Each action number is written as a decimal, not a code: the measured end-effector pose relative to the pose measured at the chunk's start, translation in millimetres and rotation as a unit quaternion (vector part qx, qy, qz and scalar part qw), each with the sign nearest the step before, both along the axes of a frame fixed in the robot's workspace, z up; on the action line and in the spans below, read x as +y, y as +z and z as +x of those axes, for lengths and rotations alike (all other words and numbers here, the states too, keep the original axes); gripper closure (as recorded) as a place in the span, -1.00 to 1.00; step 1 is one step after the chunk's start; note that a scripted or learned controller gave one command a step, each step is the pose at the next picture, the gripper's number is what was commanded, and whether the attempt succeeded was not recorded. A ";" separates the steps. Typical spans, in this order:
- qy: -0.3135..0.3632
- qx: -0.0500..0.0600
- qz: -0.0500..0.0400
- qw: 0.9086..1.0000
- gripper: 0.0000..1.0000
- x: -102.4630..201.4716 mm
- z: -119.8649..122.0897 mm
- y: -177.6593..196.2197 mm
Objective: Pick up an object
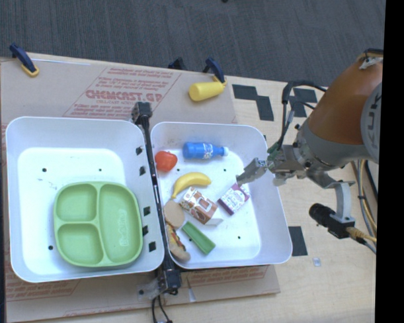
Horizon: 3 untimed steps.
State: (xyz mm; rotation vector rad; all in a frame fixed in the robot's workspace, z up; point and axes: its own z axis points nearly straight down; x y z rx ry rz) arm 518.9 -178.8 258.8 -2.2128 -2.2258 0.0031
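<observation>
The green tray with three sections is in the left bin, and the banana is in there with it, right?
Not quite. The green tray does sit in the left bin, but the banana lies in the right bin, near the blue bottle. The camera view shows this.

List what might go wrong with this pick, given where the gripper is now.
1. The gripper sits right beside the purple carton, which lies close to the brown carton; closing there may nudge one or catch both.
2. The banana, green block and other items are crowded together, so a grasp could slip or shove neighbours.
3. It is working near the right bin's wall, so a finger might strike it.
</observation>
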 end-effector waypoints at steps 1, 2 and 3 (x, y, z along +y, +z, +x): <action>0.001 0.001 0.000 1.000 -1.00 28.3 -32.8 -122.6; 0.001 -0.013 -0.002 1.000 -1.00 45.2 47.3 -150.9; 0.003 -0.015 -0.001 1.000 1.00 46.6 49.5 -137.9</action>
